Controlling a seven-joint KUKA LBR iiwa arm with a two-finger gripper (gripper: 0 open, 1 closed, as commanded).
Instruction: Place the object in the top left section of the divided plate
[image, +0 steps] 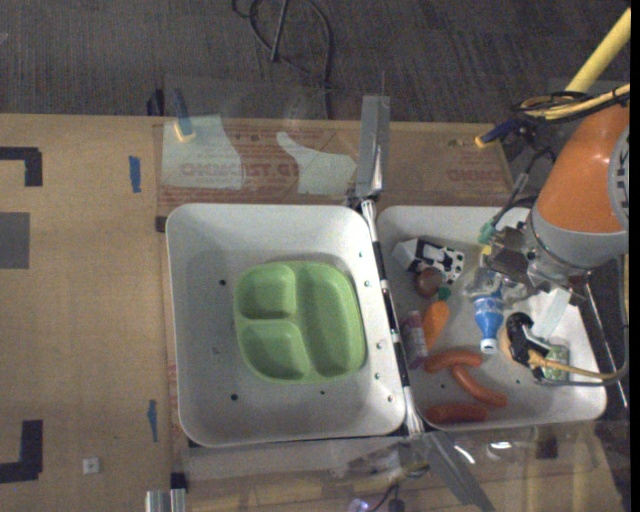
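The divided plate (300, 320) is light green. Both bins (200, 250) are white. Three sausages (455, 360) are red, the carrot (436, 320) orange, the toy cow (436, 256) black-and-white, the bottle (486, 320) blue.

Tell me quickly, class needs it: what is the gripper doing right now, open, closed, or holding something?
Gripper: cannot be told; it sits over the right bin, just above the blue bottle.

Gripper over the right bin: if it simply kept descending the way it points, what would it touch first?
Most likely the blue bottle, which lies right below the gripper in the right bin. The carrot sits to its left, and the sausages are further off. Depth is hard to judge from this slanted view.
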